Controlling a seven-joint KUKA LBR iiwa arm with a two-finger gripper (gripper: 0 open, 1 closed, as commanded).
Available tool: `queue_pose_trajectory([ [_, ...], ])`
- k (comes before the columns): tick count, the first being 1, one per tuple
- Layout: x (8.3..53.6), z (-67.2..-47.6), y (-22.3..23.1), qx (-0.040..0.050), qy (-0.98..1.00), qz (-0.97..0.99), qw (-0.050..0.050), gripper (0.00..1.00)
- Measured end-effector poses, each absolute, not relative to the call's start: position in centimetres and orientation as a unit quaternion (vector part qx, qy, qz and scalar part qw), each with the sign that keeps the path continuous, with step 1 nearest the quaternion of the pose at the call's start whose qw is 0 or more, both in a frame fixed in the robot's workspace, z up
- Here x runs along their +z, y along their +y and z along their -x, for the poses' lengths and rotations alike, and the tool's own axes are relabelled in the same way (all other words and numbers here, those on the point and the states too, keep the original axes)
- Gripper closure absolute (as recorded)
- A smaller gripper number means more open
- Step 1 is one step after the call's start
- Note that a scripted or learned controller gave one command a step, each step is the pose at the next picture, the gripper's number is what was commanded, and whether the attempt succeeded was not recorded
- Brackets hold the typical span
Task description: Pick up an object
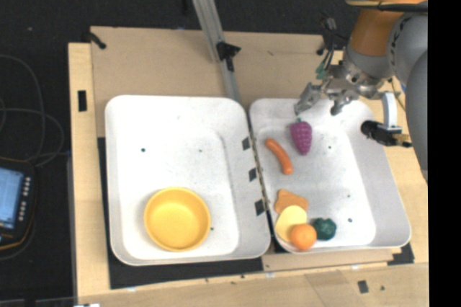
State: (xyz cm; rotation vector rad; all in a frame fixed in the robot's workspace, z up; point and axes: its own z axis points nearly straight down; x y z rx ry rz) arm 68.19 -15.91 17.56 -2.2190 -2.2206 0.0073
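Dark flooring surrounds a tan surface (166,64) that carries two shallow white bins side by side. At far left, off the surface, a small screen (11,201) glows beside loose cables. Left bin (173,132): a yellow bowl (177,218) sits upright near its front edge, well apart from everything else. A grey metal post (205,10) slants down to the rear seam between the bins. Right bin (360,183): an orange carrot (279,156) lies near the dividing wall; just beside it, toward the rear, lies a purple bunch of grapes (302,137). At the front corner, an orange wedge (290,200), a pale yellow piece (290,220), a small orange ball (303,236) and a dark green item (325,228) cluster together, touching. The gripper (321,102) hangs over the rear of the right bin, its fingers spread apart and grasping nothing, just behind the grapes.

The grapes are the likeliest target: probably a light, stiff plastic toy with a bumpy, somewhat slippery skin. A hold across the widest middle, from both sides, should seat best; the tapered tip would likely squirt free.
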Motion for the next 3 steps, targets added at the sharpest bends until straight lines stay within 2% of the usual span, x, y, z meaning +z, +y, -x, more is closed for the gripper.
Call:
queue_pose_trajectory([
  [2, 10.0, -68.3, -16.9, 0.0015, -0.707, 0.707, -0.001, 0.0],
  [3, 11.4, -68.4, -17.0, 0.0006, -0.708, 0.706, -0.004, 1.0],
])
